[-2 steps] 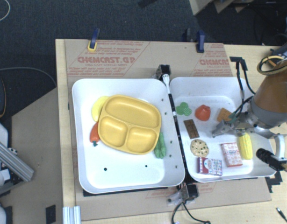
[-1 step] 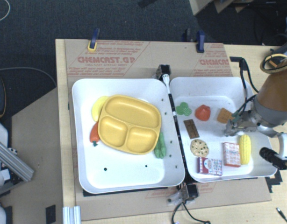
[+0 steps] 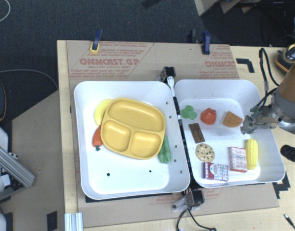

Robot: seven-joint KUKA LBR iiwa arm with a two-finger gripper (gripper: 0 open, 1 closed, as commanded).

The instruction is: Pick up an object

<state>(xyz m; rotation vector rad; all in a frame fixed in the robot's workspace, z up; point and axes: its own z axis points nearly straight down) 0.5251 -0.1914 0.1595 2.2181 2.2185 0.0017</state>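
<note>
The grey end effector [image 3: 247, 124] is hovering over the right shallow white plastic bin [image 3: 219, 88] — I cannot tell its state; the tan wedge-shaped toy bread slice [image 3: 232, 119] is lying just beside it and the yellow toy corn cob [image 3: 251, 153] just below — both likely within reach for a grasp

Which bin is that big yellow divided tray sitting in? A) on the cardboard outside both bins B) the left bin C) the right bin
B: the yellow tray lies inside the left bin, while the right bin holds small items such as the cookie and the corn cob.
</note>
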